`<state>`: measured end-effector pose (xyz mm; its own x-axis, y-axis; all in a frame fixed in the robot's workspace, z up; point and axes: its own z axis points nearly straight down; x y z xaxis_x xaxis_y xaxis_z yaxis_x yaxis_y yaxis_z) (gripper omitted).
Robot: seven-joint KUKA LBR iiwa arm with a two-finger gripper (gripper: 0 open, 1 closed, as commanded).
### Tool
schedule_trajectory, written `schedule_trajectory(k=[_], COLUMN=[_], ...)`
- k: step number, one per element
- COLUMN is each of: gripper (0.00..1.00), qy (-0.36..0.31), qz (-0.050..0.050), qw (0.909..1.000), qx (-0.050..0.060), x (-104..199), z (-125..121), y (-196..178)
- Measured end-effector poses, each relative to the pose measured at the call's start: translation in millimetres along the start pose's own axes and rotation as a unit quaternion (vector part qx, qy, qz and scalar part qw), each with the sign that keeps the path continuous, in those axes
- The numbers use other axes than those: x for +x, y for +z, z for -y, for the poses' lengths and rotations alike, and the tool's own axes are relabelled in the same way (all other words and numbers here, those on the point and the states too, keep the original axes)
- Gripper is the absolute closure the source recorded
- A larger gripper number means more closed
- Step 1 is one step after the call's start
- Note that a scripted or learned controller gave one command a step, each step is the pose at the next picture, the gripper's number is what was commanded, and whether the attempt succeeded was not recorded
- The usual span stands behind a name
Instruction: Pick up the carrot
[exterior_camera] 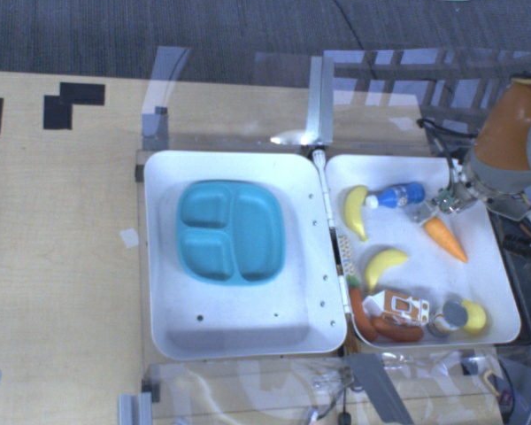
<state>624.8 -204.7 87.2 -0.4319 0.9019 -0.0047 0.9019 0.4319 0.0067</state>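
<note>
**Fingers down at the carrot's thick end, spread unreadable**

Cannot tell how far apart the fingers of the small metal two-finger gripper (446, 202) stand, nor whether anything sits between them: too small and too cluttered at that spot. Poised just above the thick end of the orange tapered toy carrot (446, 239), close to touching it.

Ordered from largest to smallest:

- Pale wooden bench (62, 237), with 3 black square marks (71, 104) at its far left.
- 2 shallow white plastic bins side by side: left bin (159, 264), right bin (503, 277).
- Grey arm with orange band (513, 140), reaching in over the far right corner of the right bin.
- Blue rounded plastic plate with 3 compartments (230, 233), lying flat in the left bin.
- Reddish-brown toy sausage (389, 331), along the near wall of the right bin.
- 2 yellow toy bananas: 1 (356, 212) near the bin's left wall, 1 (385, 264) nearer the middle.
- Carrot lying flat on the floor of the right bin, on its right side, thin tip towards the near right.
- Small clear bottle with blue label (398, 196), on its side, between the upper banana and the gripper.
- Small white and orange printed box (403, 308), touching the sausage.
- Small yellow round object (475, 317), near right corner, beside a grey round piece (452, 315).
</note>
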Motion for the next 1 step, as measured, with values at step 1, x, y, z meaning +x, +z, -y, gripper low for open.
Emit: schedule_trajectory(k=[1], gripper=[1.0], qy=[0.078], qz=[0.0], qw=[0.997], qx=[-0.001], x=[41.9], z=[-52.0], y=[-126.0])
